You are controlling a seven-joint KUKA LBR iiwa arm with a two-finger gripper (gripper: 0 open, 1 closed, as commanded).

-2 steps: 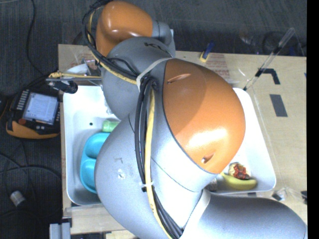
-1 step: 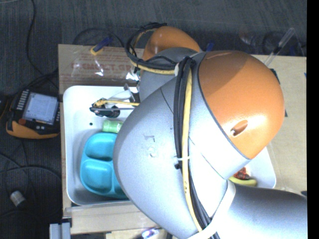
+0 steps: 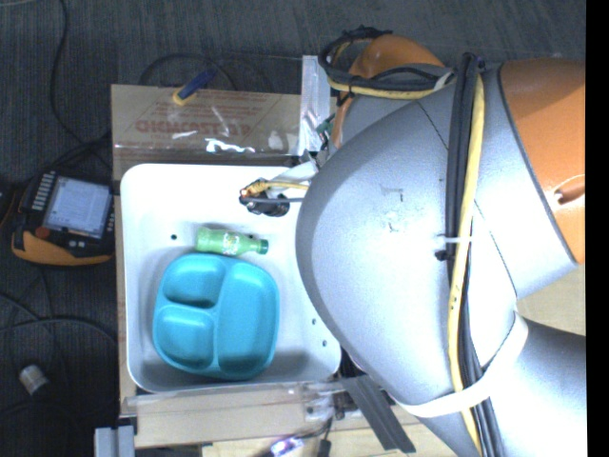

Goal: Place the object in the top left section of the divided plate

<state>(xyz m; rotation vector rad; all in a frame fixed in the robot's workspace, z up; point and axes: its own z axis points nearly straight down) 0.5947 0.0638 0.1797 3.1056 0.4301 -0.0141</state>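
Green bottle (image 3: 231, 243) lies touching the blue divided plate (image 3: 217, 318) rim

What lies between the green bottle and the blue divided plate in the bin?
Nothing: in the camera view the green bottle lies on its side just above the blue divided plate, at or near its top rim, on the white bin floor.

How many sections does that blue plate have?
3. The blue divided plate has two smaller sections stacked on its left side, top left and bottom left, and one larger section filling its right side. A green bottle lies just above the plate in the white bin.
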